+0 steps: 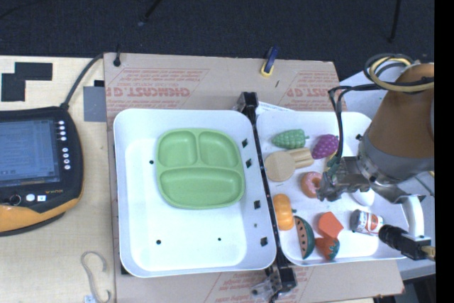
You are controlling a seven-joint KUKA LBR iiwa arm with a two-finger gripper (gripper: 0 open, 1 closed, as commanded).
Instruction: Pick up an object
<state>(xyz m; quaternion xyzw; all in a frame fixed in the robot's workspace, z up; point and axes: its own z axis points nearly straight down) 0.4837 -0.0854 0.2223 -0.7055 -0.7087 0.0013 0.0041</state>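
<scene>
Gripper (330, 184): down low in the right bin (355, 252), just beside the pink donut (310, 184); whether it is parted or clamped, cannot tell
Objects: donut, purple grapes (325, 145), green fruit (289, 138), orange block (330, 224), watermelon slice (304, 236) and small can (367, 222), all loose in that bin
Left bin (135, 223): green divided plate (199, 168), well apart from the action
Risk: crowded toys here, so a closing grab may nudge the donut aside or pinch two neighbours and lift nothing
</scene>
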